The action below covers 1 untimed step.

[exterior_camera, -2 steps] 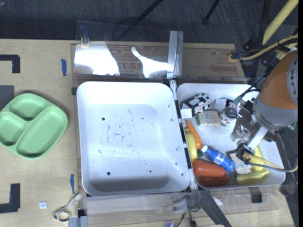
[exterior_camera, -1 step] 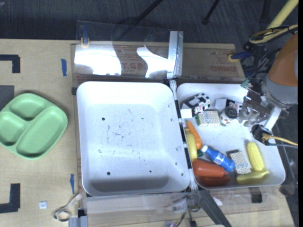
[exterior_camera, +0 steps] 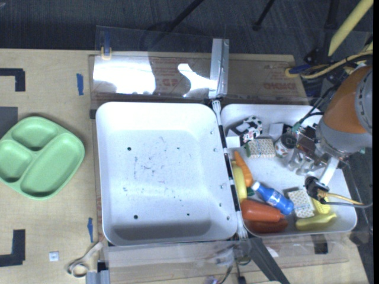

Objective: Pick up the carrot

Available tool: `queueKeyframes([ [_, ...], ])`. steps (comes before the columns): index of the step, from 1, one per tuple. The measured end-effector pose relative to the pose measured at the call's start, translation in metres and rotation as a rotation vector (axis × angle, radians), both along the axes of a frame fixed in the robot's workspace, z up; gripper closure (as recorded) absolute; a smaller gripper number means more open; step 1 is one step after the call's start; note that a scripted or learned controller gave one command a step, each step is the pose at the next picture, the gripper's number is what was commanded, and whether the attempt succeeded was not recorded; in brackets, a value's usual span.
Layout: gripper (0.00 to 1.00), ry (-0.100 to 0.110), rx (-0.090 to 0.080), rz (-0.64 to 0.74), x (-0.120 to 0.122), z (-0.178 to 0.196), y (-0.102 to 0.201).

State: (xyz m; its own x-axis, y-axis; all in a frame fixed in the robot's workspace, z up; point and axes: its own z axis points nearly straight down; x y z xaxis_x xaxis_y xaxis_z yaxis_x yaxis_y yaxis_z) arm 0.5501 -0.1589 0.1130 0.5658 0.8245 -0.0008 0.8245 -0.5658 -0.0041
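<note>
Overhead, the surface (exterior_camera: 47, 76) carries two shallow white bins side by side. The left bin (exterior_camera: 160, 170) has a bare, scuffed floor with a few dark dots. The right bin (exterior_camera: 349, 215) holds all the loose items, crowded toward its left and near walls.

One carrot (exterior_camera: 241, 165) lies along the right bin's left wall, orange, slanting from the upper left down toward the bin's middle. Just beside it on the left lies one yellow banana-shaped piece (exterior_camera: 240, 182). One blue bottle with a white cap (exterior_camera: 273, 197) lies tilted just below the carrot's lower end; whether they touch is unclear. One red-orange sausage-shaped item (exterior_camera: 262, 212) rests below the bottle, near the bin's front wall. One yellow piece (exterior_camera: 317, 220) sits at the front right. Two pale speckled sponge-like blocks show: one (exterior_camera: 261, 148) near the bin's middle, one (exterior_camera: 302, 202) lower right. One small black-and-white spotted toy (exterior_camera: 251, 125) lies near the back wall.

One grey arm with an orange band (exterior_camera: 346, 114) reaches in from the right. Its end effector (exterior_camera: 299, 152) hangs over the right half of the right bin, well apart from the carrot; whether it is released or clenched cannot be told.

One green divided plate (exterior_camera: 38, 155), three compartments, sits left of the bins.
</note>
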Motion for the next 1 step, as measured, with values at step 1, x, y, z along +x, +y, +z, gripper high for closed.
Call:
queueKeyframes([
  [1,1.00,-0.002,-0.001,0.087,0.0672,0.0715,0.0265],
])
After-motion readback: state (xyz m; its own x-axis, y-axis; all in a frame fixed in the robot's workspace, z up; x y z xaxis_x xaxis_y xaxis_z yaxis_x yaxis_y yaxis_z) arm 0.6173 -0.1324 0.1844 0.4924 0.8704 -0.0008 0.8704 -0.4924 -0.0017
